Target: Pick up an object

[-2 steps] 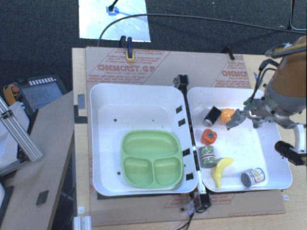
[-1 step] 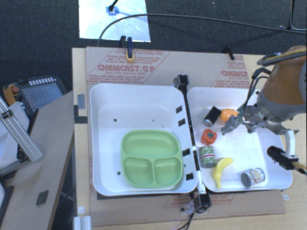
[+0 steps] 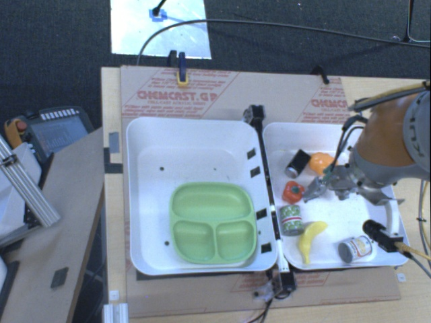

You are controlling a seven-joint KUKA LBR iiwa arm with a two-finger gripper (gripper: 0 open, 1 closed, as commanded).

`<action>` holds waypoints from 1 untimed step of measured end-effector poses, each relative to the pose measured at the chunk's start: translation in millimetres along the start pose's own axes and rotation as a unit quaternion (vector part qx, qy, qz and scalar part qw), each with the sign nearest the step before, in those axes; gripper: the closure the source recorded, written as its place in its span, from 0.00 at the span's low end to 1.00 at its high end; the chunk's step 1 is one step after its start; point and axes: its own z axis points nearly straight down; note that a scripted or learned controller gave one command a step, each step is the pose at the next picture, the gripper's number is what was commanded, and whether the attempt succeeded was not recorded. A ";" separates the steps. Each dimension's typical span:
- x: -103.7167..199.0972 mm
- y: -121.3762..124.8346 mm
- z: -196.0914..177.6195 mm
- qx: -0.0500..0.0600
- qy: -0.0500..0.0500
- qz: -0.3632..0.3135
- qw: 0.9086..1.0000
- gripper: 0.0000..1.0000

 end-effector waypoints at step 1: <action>0.3 0.3 37.6 -0.001 0.000 0.000 1.000 0.00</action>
